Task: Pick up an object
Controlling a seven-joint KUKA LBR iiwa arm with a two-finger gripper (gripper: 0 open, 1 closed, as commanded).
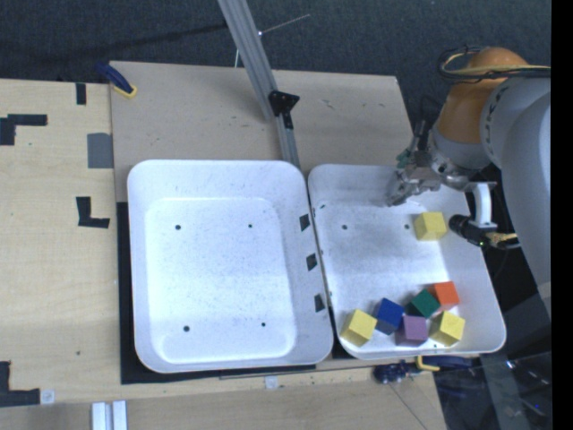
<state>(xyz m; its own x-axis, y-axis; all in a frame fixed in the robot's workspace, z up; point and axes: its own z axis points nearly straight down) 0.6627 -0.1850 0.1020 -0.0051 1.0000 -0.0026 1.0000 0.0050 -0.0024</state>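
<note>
Camera view, looking down at a slant on a pale wooden table (pixel 206 115) with two shallow white bins side by side.

Left bin (pixel 143 240): bare white floor, a few small dark dots.

Right bin (pixel 358 267): seven small blocks. One yellow cube (pixel 430 226) alone toward the far right side, well apart from the rest. Cluster along the near edge: yellow block (pixel 359 327) leftmost, blue block (pixel 389 314) just beside it, purple block (pixel 414 329) next, green block (pixel 423 304) behind the purple one, orange block (pixel 445 293) touching the green, another yellow block (pixel 451 327) at the right end.

Grey arm (pixel 524 159) with orange band (pixel 470 106) entering from the right, wrist over the far right corner of the right bin. Pincer (pixel 400 191) low over the bin floor near that corner, up and to the left of the lone yellow cube, apart from it. Nothing visible between its tips; released or clenched, cannot tell, detail too small and blurred.

Grey metal rail (pixel 255 52) slanting down from the top of the view to the gap between the bins, black clamp (pixel 283 103) on it. Black tape marks (pixel 85 211) on the left of the table. Blue and yellow clip (pixel 118 79) at the far left corner of the board.
</note>
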